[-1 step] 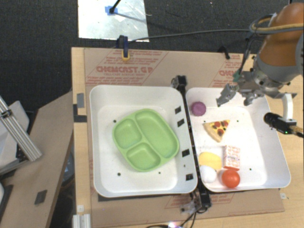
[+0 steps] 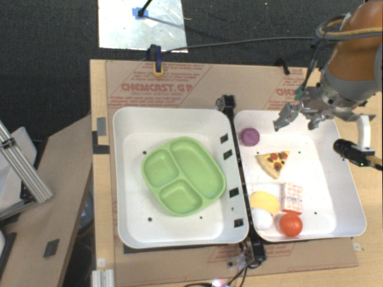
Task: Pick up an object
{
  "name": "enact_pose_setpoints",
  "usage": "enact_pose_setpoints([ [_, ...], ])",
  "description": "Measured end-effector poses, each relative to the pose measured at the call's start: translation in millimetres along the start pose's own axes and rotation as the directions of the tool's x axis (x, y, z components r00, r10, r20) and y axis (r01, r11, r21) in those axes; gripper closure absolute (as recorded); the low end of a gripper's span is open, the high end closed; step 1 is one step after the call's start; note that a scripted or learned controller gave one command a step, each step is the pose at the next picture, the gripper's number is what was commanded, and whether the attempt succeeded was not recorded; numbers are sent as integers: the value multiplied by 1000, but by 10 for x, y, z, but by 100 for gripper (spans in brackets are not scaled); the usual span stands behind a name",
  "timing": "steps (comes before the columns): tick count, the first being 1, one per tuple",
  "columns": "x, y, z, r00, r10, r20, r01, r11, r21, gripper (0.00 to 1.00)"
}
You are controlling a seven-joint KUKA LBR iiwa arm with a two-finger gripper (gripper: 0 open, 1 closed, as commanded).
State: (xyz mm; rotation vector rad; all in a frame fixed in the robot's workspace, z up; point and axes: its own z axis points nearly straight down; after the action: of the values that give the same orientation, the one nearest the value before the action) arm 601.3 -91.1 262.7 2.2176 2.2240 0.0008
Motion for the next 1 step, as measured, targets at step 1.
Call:
enact_pose_setpoints([
  [1,-73,-34,454,1000,2,0,-2,1000,2,0],
])
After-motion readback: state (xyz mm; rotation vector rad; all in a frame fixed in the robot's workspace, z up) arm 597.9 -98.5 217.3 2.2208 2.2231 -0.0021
